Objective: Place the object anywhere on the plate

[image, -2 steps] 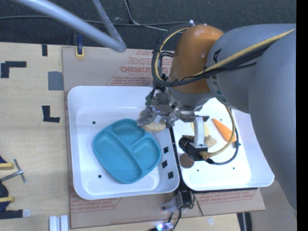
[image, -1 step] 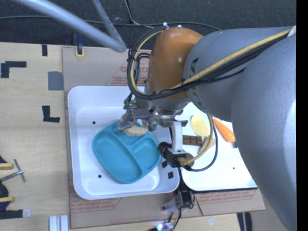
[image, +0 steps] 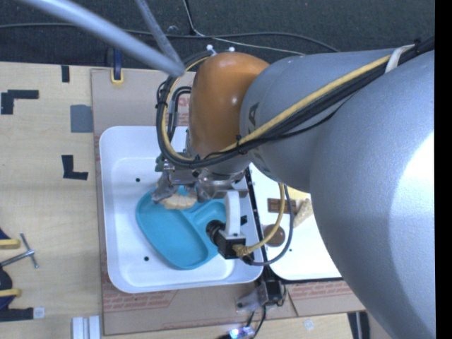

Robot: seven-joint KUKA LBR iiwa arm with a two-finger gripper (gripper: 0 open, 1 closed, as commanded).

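A small tan object (image: 178, 200) lies at the upper edge of the blue plate (image: 173, 235), directly under the jaws (image: 175, 189); whether it rests on the plate or is lifted off it cannot be told. The arm's wrist hides the jaws from above, so it cannot be told whether they are open, closed or gripping the tan object. The plate sits inside the left white bin (image: 116, 189), tilted toward the bin's near right corner. The orange band (image: 219, 108) of the arm (image: 353, 154) hangs over the bin's far side, with yellow and black cables (image: 166, 129) looping beside it. The right white bin (image: 311, 256) is largely covered by the arm. Both bins stand on the desk (image: 42, 210).
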